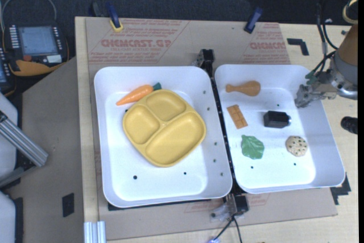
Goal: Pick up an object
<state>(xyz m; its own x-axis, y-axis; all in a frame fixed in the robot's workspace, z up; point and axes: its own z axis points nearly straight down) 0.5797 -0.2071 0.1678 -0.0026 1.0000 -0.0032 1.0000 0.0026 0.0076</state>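
The right bin holds a tan chicken drumstick, an orange cracker, a black block, a green leafy piece and a speckled cookie. My gripper hangs over the bin's right side, up and to the right of the black block. I see nothing between its fingers.
The left bin carries a yellow divided plate with an orange carrot at its upper left. Brown cardboard lies under both bins. A blue clamp and another clamp sit at the back edge.
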